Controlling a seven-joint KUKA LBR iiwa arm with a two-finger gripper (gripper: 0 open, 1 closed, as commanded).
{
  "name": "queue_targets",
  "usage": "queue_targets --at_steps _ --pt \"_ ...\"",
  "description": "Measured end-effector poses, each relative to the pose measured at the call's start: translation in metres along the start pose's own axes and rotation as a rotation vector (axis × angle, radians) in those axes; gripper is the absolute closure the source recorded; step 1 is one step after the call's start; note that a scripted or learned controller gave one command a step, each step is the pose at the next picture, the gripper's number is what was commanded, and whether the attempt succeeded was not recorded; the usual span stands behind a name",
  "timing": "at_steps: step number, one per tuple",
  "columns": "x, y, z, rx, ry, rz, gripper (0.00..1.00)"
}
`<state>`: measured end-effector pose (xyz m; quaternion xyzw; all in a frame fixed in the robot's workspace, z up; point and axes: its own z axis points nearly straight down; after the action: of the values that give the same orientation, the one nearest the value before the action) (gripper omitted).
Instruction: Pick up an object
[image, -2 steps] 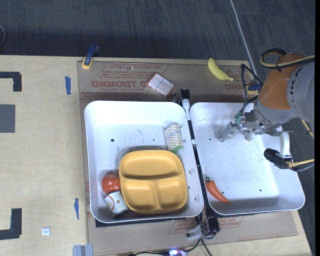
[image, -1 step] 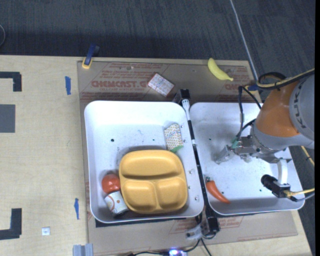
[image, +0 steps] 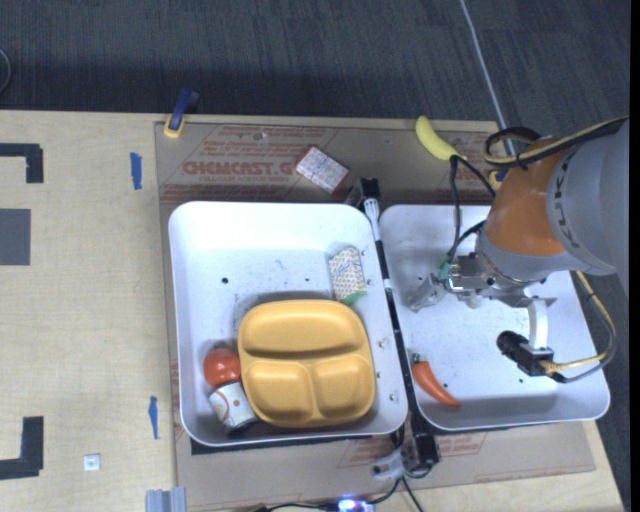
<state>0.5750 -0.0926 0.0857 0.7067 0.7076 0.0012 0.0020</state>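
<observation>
Wooden bench (image: 80, 330), two white bins. Right bin (image: 560, 405): orange carrot (image: 432, 383) at front-left corner, lying free. Gripper (image: 425, 293) low over same bin's left part; finger state cannot be told. Left bin (image: 190, 300): yellow tray (image: 305, 360), small items.

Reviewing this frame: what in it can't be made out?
- Gripper: too small in the camera view to read.
- Orange object and small can in the left bin: partly hidden under the yellow tray.
- Carrot: lower end cut by the right bin rim.
</observation>
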Motion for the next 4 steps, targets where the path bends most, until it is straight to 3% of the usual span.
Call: queue_targets --at_steps 1,2,3,4 --pt "-0.006 0.041 0.0 0.002 0.0 0.001 0.0" --pt "-0.031 0.092 0.001 0.002 0.0 0.0 0.0" --pt "-0.03 0.093 -0.01 -0.001 -0.002 -0.003 1.0" --pt "0.048 0.087 -0.1 0.001 0.001 -0.001 1.0"
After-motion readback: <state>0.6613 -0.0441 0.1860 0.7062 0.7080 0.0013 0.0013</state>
